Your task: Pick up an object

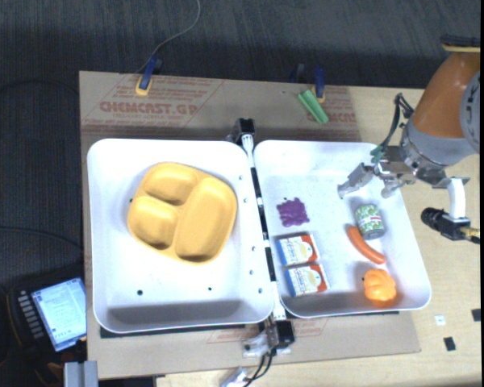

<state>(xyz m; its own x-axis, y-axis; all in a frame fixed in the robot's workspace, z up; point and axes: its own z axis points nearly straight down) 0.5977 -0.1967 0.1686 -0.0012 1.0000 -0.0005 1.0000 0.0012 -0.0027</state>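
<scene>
Plainly, board reads "CHEMCAST GP" — beside clamp.

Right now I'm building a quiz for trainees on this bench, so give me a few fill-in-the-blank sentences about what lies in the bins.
1. The big yellow moulded object lies in the ____ bin.
2. The purple grapes lie in the ____ bin.
3. The green can sits just above the ____.
4. The two small cartons lie ____ the grapes.

Missing words: left; right; carrot; below

Green clip, perhaps; tablet.
</scene>
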